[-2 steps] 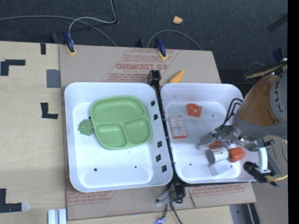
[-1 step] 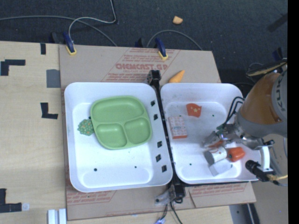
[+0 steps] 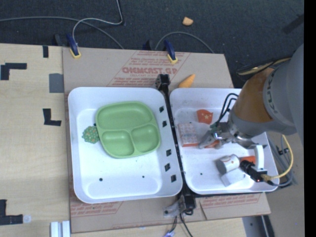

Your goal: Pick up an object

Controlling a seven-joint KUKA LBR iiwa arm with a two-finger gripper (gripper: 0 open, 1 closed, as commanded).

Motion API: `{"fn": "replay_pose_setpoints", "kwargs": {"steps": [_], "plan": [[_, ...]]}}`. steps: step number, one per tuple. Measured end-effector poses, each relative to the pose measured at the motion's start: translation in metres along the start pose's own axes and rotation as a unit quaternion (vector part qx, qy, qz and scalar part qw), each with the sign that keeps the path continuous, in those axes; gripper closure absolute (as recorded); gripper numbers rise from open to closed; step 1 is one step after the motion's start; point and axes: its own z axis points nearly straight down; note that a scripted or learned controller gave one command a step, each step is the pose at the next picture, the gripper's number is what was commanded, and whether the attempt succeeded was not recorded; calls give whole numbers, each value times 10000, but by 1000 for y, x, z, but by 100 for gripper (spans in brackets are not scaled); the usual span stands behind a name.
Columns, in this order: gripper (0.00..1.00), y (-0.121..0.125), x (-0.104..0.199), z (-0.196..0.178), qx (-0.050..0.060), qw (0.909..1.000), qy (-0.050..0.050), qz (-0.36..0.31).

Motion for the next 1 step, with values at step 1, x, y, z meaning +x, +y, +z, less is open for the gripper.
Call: {"fn": "replay_pose_setpoints", "kwargs": {"steps": [1], "plan": [[100,25,68,-97,33,10000,15,-7]]}}
